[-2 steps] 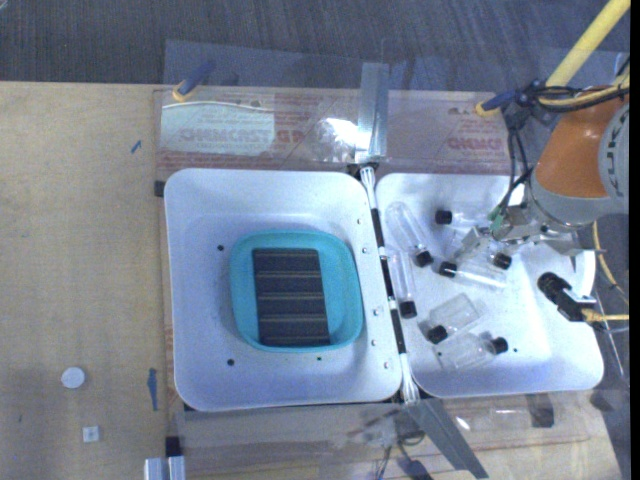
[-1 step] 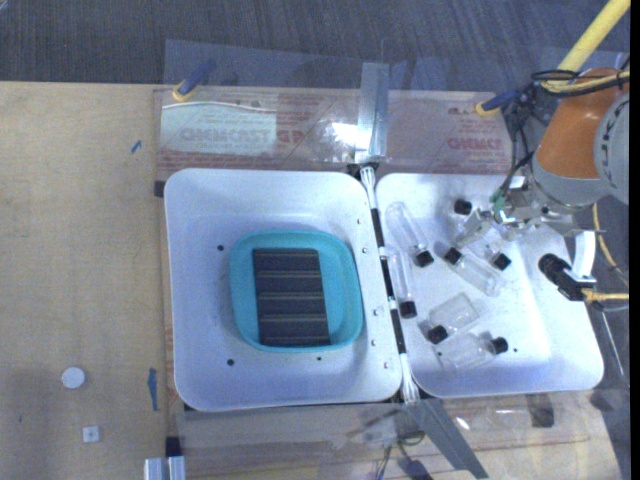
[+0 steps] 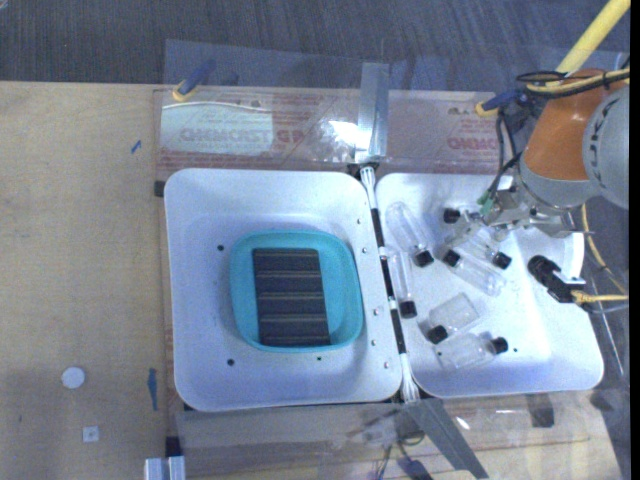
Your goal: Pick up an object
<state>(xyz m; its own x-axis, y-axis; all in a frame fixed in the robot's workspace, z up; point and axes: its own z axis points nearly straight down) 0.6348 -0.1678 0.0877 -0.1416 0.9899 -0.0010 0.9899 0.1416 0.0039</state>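
Hand (image 3: 487, 220) sits low in the right bin (image 3: 560, 368), about 1 o'clock of the bin's middle, on the arm (image 3: 560, 138) reaching in from 3 o'clock. Can't tell if the hand is released or clenched; nothing seen grasped. Targets are about 5 clear vials with black caps, scattered flat in the right bin. The near vial (image 3: 478, 266) lies slanted just at 6 o'clock of the hand. The long vial (image 3: 403, 226) is at 9 o'clock of the hand, the edge vial (image 3: 393, 278) lies along the divider, and the low vial (image 3: 468, 349) is at 6 o'clock of the bin. Step looks like the approach for a grasp, task not yet done. To do it well: take the near vial, turn the hand to close across its short width, centre on the body and not the cap, close slowly, lift straight up. Round clear plastic will likely roll or squirt out. Stay off the bin wall at 3 o'clock. Left bin (image 3: 200, 218) holds a teal tray (image 3: 243, 268) with a dark ridged block (image 3: 290, 296), well apart, so ignore. Surface: smooth glossy shallow white bins, probably low grip, side by side on a wood tabletop (image 3: 70, 218). A clear sheet (image 3: 260, 128) lies at 12 o'clock and 1 small white disc (image 3: 73, 376) at 8 o'clock. Grey carpet floor (image 3: 300, 8) lies beyond.
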